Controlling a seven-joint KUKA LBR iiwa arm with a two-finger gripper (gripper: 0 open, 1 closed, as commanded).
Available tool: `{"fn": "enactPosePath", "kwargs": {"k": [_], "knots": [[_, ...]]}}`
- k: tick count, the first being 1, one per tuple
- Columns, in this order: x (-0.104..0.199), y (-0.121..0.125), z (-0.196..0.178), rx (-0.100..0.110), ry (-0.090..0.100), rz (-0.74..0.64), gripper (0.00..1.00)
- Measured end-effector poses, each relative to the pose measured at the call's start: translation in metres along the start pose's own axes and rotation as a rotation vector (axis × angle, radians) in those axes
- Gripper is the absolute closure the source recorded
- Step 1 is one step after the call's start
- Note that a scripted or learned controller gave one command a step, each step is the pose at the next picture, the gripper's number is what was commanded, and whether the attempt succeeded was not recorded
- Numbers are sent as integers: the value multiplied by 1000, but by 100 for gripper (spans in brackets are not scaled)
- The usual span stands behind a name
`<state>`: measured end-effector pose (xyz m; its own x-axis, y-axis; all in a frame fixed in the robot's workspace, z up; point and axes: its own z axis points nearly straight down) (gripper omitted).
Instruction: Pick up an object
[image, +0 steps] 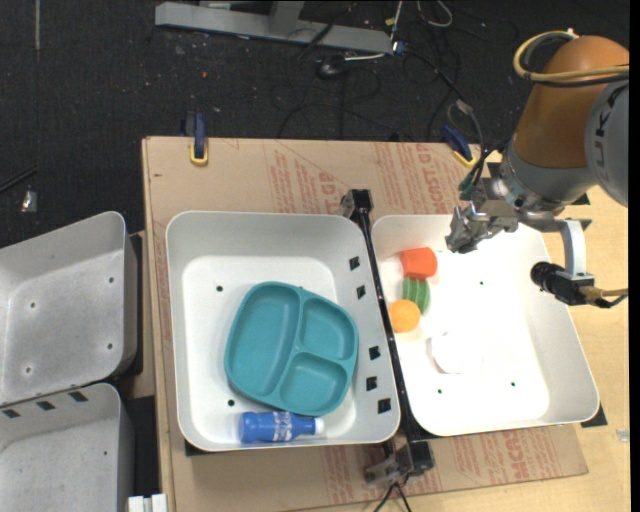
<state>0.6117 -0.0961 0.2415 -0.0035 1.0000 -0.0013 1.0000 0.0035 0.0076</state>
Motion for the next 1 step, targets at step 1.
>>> {"fn": "enactPosePath", "kwargs": {"k": [1], "knots": [[0, 1, -26, 3, 0, 1, 100]]}}
